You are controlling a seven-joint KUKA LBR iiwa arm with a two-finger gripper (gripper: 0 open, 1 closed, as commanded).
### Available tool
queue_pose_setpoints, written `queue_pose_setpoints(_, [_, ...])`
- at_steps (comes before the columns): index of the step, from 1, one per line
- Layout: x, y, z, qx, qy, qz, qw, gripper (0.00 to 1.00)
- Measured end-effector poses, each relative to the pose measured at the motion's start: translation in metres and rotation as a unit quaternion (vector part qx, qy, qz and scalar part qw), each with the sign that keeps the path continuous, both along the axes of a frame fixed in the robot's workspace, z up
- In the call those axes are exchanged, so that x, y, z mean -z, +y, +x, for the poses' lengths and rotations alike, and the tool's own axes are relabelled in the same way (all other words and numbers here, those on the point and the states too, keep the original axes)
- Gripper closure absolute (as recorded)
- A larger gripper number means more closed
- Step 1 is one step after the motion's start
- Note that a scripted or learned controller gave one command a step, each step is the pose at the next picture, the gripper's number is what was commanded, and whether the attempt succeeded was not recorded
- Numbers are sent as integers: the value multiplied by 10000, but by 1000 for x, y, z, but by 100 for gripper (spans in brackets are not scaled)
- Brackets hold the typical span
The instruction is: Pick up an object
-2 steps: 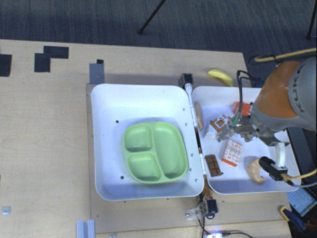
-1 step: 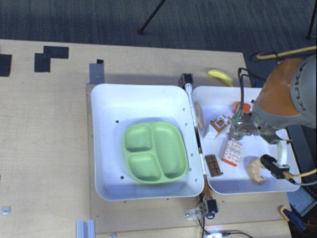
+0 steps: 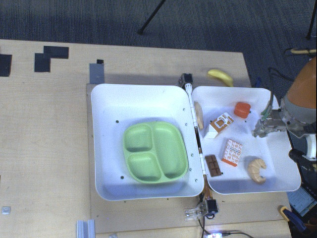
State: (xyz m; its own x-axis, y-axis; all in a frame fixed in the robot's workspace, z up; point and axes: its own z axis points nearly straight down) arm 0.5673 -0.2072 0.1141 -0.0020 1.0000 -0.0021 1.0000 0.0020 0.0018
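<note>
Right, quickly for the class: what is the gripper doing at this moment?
Gripper: over the right bin, nothing seen held; open or shut cannot be told.

arm (image 3: 304,95): cut off at right edge | banana (image 3: 220,76): partly behind bin rim

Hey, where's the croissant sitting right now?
In the camera view, the croissant lies in the right bin's near right corner, just right of the orange-and-white packet and below the end effector.

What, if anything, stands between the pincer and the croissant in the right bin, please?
Nothing visible does. The pincer hangs over the right bin's right side, and bare floor separates it from the croissant just below it in view.
</note>
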Motion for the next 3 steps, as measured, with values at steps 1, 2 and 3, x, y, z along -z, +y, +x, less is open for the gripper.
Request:
queue_pose_setpoints(1, [0,1,1,-9,-3,7,10000,0])
queue_pose_setpoints(2, [28,22,-56,3,-18,4,10000,0])
queue_pose_setpoints(3, [16,22,-54,0,-47,0,10000,100])
